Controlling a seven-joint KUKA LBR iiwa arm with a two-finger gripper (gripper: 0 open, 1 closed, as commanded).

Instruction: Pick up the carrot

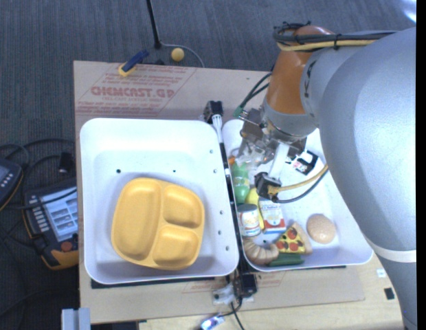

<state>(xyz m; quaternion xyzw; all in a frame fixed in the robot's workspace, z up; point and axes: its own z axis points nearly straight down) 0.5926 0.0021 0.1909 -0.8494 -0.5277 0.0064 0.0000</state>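
My gripper (260, 158) is low in the right bin (350, 253), near its left wall, under the grey wrist with the orange band. A small orange tip that looks like the carrot (231, 161) shows just left of the gripper against the bin wall. The rest of it is hidden by the gripper. Green pieces (240, 186) lie right below that tip. Whether anything is held is hidden from this angle.
The right bin also holds a small jar (249, 220), a carton (271, 218), a toy pizza slice (290, 242), a bagel (261, 254) and a tan roll (321, 228). A yellow divided plate (158, 221) lies in the left bin (103, 143).
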